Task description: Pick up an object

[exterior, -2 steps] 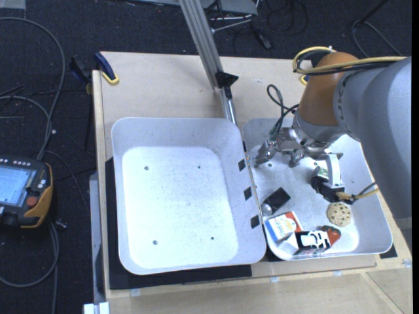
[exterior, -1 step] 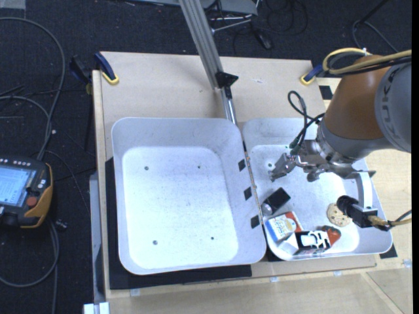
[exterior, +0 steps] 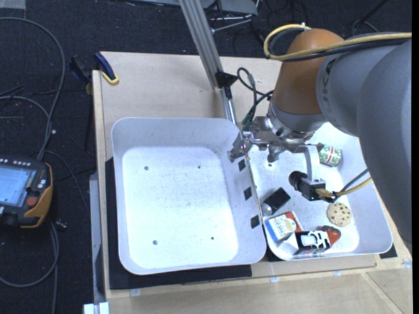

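From the overhead camera I see the grey arm (exterior: 366, 90) reaching in over the right bin (exterior: 373, 241), its orange band (exterior: 308, 64) sitting above the wrist. The gripper (exterior: 270, 150) hangs over the far left part of that bin, close to the wall it shares with the left bin (exterior: 177, 195). Whether it is wide or narrow I cannot tell, because the wrist body hides most of it from this angle, and I see nothing clearly clamped in it. The things to pick lie in the right bin, nearer the camera than the gripper. A small green and white can (exterior: 330, 155) lies on its side just right of the gripper. A black block (exterior: 277, 198) sits below the gripper, toward the bin's near side. A round cookie (exterior: 339, 213) lies right of that block. A small carton (exterior: 283, 226) with blue and orange print rests near the bin's front edge, and a red, black and white item (exterior: 317, 239) lies just beside it, to the right. A yellow cable (exterior: 353, 183) runs along the arm past the cookie.
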Controlling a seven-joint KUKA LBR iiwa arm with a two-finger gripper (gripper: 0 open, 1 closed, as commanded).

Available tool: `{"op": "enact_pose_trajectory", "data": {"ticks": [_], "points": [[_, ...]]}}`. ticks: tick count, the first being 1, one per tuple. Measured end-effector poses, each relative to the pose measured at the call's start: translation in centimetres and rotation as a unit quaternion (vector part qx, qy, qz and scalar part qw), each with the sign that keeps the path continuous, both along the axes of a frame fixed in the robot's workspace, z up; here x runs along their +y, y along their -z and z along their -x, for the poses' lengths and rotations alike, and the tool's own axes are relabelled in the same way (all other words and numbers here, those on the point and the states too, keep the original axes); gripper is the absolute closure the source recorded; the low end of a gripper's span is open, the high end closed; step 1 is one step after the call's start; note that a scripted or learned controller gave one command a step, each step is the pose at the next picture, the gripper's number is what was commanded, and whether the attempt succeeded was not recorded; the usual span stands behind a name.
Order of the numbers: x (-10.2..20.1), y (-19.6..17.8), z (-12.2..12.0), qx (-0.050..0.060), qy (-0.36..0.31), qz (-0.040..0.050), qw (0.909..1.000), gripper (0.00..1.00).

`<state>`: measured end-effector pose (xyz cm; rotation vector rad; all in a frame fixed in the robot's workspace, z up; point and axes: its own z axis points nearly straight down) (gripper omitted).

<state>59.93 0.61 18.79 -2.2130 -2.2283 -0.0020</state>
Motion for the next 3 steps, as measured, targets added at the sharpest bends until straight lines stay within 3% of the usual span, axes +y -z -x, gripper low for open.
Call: {"op": "enact_pose_trajectory", "data": {"ticks": [1,2,3], "points": [[-0.4,-1.0,0.0,0.0,0.003,0.0008,1.0,1.0],[7.8,0.0,2.9,0.001,0.0,0.0,1.0,1.0],[1.8,0.0,9.7,0.0,0.005,0.0014,1.0,1.0]]}}
